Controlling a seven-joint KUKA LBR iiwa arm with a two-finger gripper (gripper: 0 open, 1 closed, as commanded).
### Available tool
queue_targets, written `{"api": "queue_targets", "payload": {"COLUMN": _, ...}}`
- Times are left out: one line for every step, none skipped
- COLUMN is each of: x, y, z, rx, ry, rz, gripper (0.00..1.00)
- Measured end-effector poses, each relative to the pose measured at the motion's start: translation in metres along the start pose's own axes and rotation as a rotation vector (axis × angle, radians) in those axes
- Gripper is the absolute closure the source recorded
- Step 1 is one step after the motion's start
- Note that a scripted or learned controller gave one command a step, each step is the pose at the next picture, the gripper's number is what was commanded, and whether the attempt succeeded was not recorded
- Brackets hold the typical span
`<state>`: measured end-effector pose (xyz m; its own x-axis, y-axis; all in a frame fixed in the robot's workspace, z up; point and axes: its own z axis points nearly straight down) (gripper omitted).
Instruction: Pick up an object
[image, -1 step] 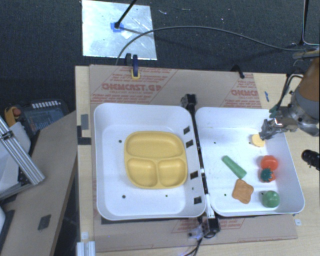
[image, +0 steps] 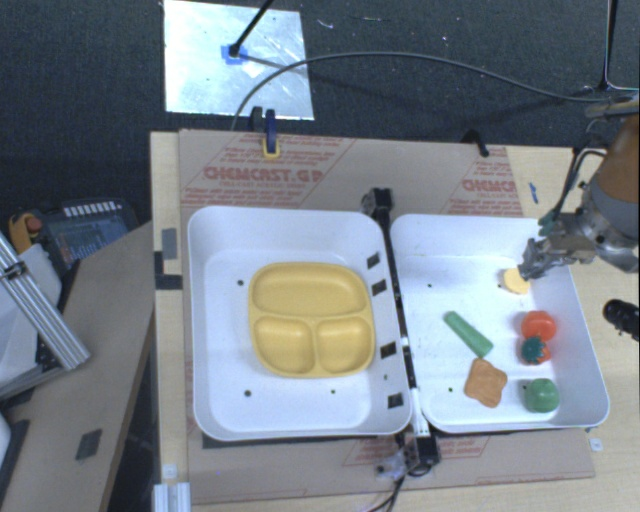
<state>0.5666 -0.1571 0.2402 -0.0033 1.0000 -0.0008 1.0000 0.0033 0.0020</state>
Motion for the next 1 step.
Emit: {"api": "queue_targets", "payload": {"x": -0.004, "y": -0.0011, "z": 0.0425, "rx": 0.003, "ry": 0.001, "rz": 0.002, "gripper": 0.0}}
